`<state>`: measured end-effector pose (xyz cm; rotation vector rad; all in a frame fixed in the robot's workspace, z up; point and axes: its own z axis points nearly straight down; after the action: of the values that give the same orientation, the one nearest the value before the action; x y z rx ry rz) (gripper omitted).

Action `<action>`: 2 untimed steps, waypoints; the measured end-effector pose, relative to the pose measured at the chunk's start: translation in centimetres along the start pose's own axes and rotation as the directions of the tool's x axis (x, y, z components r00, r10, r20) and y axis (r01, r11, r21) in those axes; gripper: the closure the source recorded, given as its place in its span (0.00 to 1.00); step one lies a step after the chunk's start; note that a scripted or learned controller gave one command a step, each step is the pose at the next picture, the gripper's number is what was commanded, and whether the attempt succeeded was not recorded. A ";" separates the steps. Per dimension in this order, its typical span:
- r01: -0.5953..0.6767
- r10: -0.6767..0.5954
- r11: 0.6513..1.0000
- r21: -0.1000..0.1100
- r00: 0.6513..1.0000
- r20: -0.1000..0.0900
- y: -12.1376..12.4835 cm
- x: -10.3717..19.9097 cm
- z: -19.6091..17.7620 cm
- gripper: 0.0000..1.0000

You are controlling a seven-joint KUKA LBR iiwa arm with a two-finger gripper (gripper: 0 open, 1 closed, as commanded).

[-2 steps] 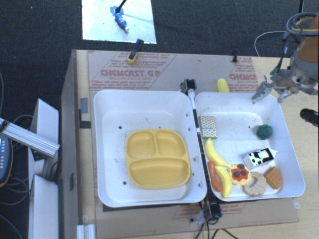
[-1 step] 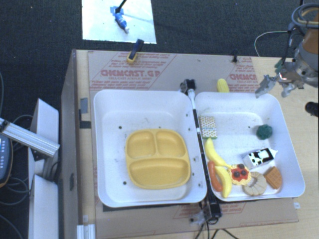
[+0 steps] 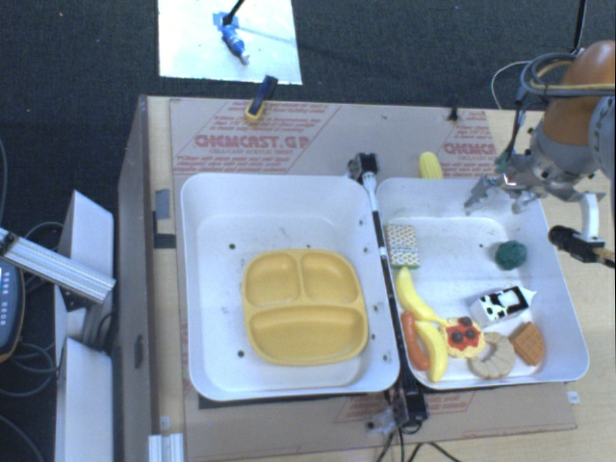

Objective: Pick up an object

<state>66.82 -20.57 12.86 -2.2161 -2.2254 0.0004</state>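
My gripper hangs over the back of the right bin, its fingers spread open with nothing between them. Below it in that bin lie a green ball, a black-and-white cow-patterned toy, a checkered block, a banana, a red sausage, a pizza slice, a round cookie and a brown waffle piece. The green ball is the nearest item, a little in front of the gripper.
The left bin holds a yellow divided plate. A yellow item lies on the bench just behind the right bin. A black clamp sits at the back of the wall between the bins. The arm comes in from the upper right.
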 end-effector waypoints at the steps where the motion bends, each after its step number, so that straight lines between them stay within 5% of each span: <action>1: -0.003 0.003 1.000 -0.006 1.000 0.003 -5.2 -0.1 -8.9 0.00; 2: 0.000 0.000 1.000 -0.002 1.000 0.001 -3.8 0.0 -3.8 0.00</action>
<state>62.98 -20.60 16.64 -2.2177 -2.2271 -0.0007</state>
